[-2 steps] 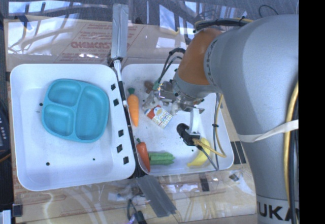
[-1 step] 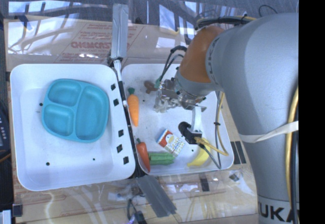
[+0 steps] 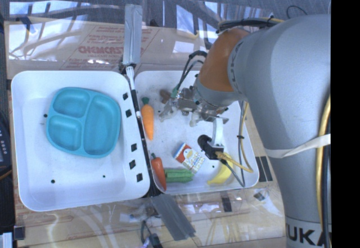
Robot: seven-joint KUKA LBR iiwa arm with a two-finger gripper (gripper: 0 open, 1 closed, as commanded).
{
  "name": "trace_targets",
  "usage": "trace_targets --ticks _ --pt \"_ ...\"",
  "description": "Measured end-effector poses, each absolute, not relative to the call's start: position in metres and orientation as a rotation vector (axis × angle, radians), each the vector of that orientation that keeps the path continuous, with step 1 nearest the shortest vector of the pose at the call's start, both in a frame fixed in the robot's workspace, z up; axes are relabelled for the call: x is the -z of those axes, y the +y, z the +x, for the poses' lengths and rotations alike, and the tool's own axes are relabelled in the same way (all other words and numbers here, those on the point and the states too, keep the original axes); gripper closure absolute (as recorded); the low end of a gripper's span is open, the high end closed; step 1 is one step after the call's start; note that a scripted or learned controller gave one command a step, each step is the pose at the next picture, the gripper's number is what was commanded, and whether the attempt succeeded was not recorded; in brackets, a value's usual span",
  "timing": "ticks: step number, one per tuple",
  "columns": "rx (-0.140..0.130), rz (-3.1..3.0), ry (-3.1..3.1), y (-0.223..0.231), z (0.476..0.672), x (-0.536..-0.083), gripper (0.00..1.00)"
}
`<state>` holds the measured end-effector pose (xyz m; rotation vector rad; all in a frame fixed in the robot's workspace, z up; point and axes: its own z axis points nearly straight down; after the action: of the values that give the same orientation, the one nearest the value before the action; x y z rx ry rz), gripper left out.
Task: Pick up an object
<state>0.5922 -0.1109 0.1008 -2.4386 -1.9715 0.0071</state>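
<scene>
In the right bin (image 3: 169, 134) lie an orange carrot (image 3: 147, 120), a red vegetable (image 3: 158, 171), a green vegetable (image 3: 179, 175), a yellow banana (image 3: 220, 175) and a small printed carton (image 3: 189, 157). A small brown object (image 3: 165, 95) sits near the bin's far wall. My gripper (image 3: 183, 107) hangs low over the upper middle of this bin, just right of the carrot and beside the brown object. Nothing is visibly held in it. The arm's wrist hides the bin floor behind it.
The left bin (image 3: 28, 174) holds a blue divided plate (image 3: 84, 121). A black divider with clips (image 3: 135, 129) runs between the bins. The large grey arm (image 3: 281, 100) and its cables (image 3: 242, 145) cover the right bin's right side.
</scene>
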Motion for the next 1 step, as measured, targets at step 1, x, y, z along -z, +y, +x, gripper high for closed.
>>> trace_targets --ticks 1 --pt "-0.004 -2.362 -2.065 -0.1229 0.5095 -0.0913 0.00"
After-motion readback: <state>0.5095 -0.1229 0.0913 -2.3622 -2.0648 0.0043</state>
